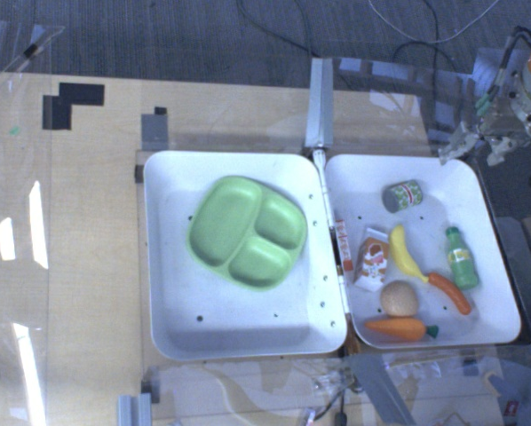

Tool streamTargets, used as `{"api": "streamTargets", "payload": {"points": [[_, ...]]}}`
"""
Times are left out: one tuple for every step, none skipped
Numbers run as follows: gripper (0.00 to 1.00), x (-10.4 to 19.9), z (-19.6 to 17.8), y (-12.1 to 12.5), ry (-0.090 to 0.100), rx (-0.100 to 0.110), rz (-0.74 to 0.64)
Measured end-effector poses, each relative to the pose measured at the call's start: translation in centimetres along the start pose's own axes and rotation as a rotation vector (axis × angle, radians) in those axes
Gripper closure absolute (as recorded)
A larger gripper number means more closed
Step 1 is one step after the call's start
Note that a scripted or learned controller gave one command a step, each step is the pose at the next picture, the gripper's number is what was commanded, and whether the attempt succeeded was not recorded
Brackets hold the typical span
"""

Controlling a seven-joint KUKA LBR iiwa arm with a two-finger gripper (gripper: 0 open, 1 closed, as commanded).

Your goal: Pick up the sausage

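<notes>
The wooden desk (79, 238) carries two shallow white bins side by side. The left bin (172, 327) holds a green divided plate (248, 231), tilted a little, with bare floor all round it. The right bin (479, 193), the landmark here, holds everything else.

The grey arm (525, 96) hangs over that bin's far right corner, just outside the rim, and its tool (470, 145) sits at the corner edge; it has nothing in its grip, though how far it stands open I cannot tell.

Inside the right bin, a carrot (399, 328) lies along the near wall, long axis running left to right, leafy end to the right. A yellow banana (406, 254) lies near the centre, slanting from far left to near right. A green bottle (461, 257) lies by the right wall. A small carton (372, 263) sits left of centre, a round bun (399, 298) just nearer than it, and a green can (402, 195) on its side in the far half.

The sausage (450, 293) lies in the near right part of the bin, its long axis slanting from far left to near right. Its far end almost touches the banana's tip, and the bottle lies just beside it. Bare floor lies between it and the bin's near right corner.
</notes>
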State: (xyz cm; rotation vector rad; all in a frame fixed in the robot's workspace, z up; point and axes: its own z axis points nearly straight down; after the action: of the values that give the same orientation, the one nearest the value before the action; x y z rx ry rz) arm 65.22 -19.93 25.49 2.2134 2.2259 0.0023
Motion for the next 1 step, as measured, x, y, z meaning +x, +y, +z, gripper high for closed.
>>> {"api": "streamTargets", "payload": {"points": [[0.0, -0.52, 9.23, -8.0, 0.001, 0.002, -0.028]]}}
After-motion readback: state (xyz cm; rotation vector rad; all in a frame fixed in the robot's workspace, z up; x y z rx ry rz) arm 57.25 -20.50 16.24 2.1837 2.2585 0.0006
